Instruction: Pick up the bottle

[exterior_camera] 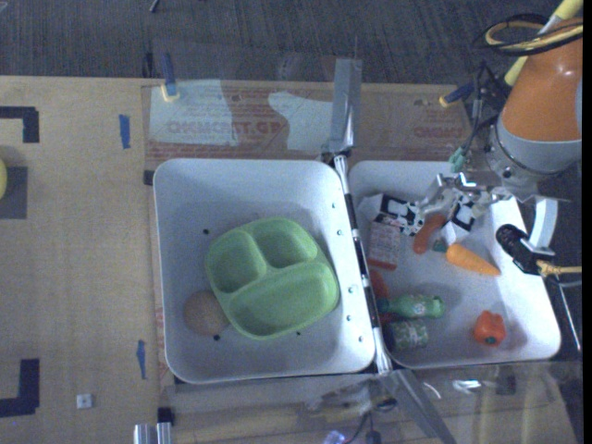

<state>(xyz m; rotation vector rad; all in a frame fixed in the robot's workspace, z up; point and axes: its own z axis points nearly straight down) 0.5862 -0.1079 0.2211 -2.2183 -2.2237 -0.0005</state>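
The bottle is green with a pale label and lies on its side in the right bin, near the bin's front left. My gripper hovers over the back of the same bin, well behind the bottle and apart from it. A small red-orange piece sits right at the gripper's tip; I cannot tell whether it is held.
The right bin also holds an orange carrot, a red pepper, a dull green can just in front of the bottle, a white and red packet and a black and white box. The left bin holds a green divided plate and a tan ball.
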